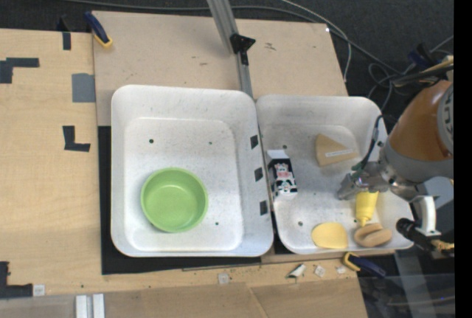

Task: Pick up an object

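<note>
Reaching in from the right, the gripper point(357, 184) sits low over the right bin point(295, 113), its metal tip just above a small yellow object point(364, 206) that stands near the bin's right wall. Whether that object is between the fingers cannot be told, since the wrist hides them (the grey arm point(424, 136) with its orange band covers much of that corner).

Just nearer than the yellow object lies a tan, rounded piece point(373, 236), touching or almost touching it, and to the left of that a flat yellow disc-like item point(329, 235) rests on the near part of the bin floor. A tan wedge-shaped block point(333, 149) lies farther back, left of the gripper. A small black-and-white carton point(282, 176) sits against the bin's left wall.

In the left bin point(184, 106) a green bowl point(174, 199) stands upright toward the near left part.
</note>
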